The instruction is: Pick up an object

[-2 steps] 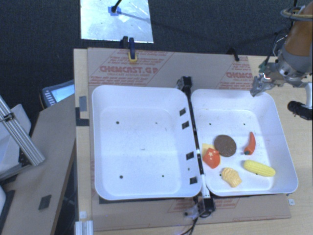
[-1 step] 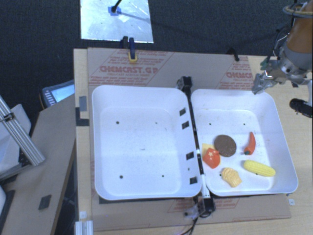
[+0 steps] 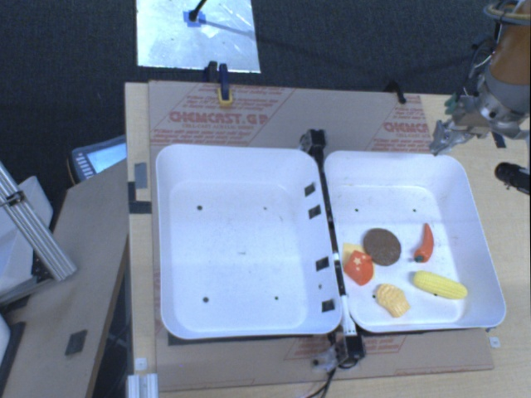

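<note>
A pale wooden counter [image 3: 137, 222] carries a sheet of brown cardboard [image 3: 274, 110], and two shallow white bins sit side by side on the sheet. The cardboard bears red print that reads "CHEMCAST", once near its far left corner and again, partly cut off, near the far right. A yellow and black clamp [image 3: 222, 85] pins the far edge of the sheet. Beyond the counter the floor is dark carpet, with a shiny silver square [image 3: 197, 23] lying on it. A slanted metal rail [image 3: 29, 222] stands at the left.

The left bin [image 3: 166, 222] has a bare white floor with a few small dark dots. The right bin [image 3: 477, 247] holds the things to pick, grouped in its near half: a brown round patty [image 3: 382, 246], a red-orange piece [image 3: 358, 265] touching its left side, a red chili [image 3: 426, 243], a yellow corn cob [image 3: 440, 285] and a small yellow lump [image 3: 392, 299].

The claw [image 3: 442, 137] hangs over the far right corner of the right bin, well apart from the food; whether it is released or clenched I cannot tell.
</note>
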Controlling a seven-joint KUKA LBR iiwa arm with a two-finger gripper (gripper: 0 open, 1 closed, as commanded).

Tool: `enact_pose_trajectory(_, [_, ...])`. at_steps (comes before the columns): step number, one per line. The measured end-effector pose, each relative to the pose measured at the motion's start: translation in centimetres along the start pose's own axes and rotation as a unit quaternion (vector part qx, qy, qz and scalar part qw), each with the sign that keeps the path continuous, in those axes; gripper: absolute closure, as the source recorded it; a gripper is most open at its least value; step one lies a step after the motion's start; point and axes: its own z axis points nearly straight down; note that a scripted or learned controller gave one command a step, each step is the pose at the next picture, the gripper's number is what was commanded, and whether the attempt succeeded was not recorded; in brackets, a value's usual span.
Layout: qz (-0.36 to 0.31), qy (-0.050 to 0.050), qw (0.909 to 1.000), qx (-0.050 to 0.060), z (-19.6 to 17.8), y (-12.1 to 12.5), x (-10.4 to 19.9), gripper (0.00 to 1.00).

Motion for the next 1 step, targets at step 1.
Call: enact_pose_trajectory(1, [0.007,0.002,1.0000,0.006,0.70,-0.37,-0.17,1.00])
